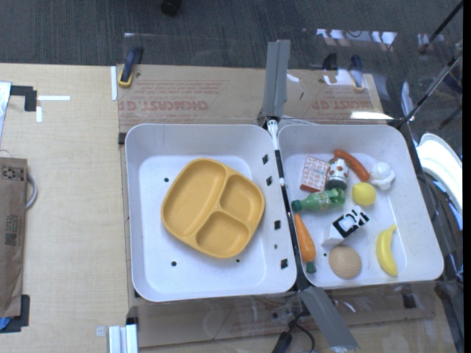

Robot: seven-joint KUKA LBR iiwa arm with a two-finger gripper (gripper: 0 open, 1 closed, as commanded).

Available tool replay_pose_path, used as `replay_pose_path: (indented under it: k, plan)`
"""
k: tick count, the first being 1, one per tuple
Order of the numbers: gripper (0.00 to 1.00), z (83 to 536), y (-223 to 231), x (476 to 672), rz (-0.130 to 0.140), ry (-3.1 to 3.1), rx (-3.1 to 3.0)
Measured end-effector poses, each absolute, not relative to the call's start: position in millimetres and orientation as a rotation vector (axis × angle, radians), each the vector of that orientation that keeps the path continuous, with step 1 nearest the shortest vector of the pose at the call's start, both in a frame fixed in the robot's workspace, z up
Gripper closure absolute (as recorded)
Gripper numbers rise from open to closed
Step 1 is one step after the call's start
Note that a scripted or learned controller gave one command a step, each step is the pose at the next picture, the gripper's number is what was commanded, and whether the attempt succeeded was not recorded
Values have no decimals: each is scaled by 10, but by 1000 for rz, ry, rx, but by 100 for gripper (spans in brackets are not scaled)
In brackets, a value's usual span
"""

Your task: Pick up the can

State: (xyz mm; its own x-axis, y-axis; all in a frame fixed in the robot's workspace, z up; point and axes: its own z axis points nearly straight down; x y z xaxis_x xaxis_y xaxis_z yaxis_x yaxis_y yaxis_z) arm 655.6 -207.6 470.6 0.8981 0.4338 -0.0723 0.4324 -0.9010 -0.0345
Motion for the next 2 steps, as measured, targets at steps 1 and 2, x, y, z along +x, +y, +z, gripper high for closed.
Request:
replay_pose_path:
  k: [1, 2]
  plan:
    - [100, 4749, -2062, 6581, 135, -704, -3039]
    - [0, 4747, -2063, 6581, 135, -704, -3039]
